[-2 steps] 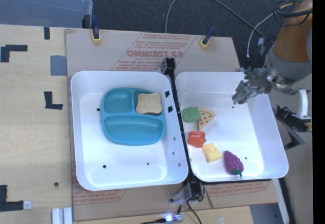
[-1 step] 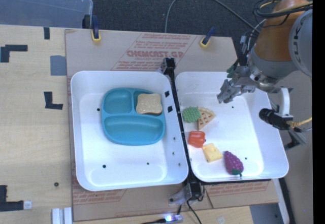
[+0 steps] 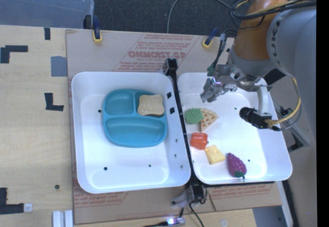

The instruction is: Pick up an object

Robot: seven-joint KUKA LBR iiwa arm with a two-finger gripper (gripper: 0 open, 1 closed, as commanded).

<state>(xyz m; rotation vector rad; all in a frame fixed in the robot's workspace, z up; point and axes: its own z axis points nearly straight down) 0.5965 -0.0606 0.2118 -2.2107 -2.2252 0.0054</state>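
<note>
My gripper (image 3: 209, 93) hangs over the back of the right bin (image 3: 267, 161), its tips just above and behind the toy food. Below it lie a green leafy piece (image 3: 193, 115) and a tan waffle-like wedge (image 3: 208, 117), side by side. Further forward sit a red-orange pepper (image 3: 199, 140), a yellow cheese block (image 3: 215, 154) and a purple grape bunch (image 3: 236, 164). Nothing shows between the gripper's tips.
The left bin (image 3: 87, 169) holds a blue divided plate (image 3: 134, 118) with a slice of toast (image 3: 150, 105) in its upper right compartment. A black divider (image 3: 178, 118) runs between the bins. Cables and a black fitting (image 3: 255, 116) hang beside the arm over the right bin.
</note>
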